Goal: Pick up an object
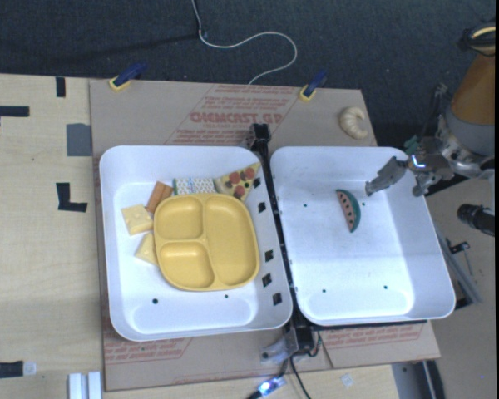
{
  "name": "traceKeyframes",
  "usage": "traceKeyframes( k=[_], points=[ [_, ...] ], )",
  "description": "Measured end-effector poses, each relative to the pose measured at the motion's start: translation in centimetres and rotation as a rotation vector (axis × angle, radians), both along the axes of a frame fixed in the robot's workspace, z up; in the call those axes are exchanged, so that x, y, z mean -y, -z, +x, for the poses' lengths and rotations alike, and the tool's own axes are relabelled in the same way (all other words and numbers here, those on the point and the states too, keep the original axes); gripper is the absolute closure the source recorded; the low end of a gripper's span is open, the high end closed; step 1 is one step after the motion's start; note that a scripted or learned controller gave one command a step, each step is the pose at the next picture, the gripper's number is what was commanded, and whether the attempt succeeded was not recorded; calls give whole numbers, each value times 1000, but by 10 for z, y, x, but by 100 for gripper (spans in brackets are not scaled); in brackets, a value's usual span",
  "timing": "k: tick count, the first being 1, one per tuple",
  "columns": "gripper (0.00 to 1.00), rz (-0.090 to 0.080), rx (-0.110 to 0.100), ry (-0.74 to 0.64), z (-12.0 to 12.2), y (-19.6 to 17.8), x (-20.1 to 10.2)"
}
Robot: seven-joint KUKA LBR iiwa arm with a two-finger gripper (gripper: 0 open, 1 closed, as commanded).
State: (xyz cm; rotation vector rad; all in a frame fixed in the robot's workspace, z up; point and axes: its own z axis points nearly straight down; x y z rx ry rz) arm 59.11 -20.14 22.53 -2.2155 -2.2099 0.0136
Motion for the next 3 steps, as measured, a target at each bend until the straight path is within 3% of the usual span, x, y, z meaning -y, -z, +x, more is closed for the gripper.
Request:
traceKeyframes(
  k=[1, 2, 3],
  points=[
    [0, -3, 13, -4, 3, -9, -1],
    [0, -2, 9, -4, 11, 51, 0],
    [0, -2, 8, -5, 1, 101, -3]
  ],
)
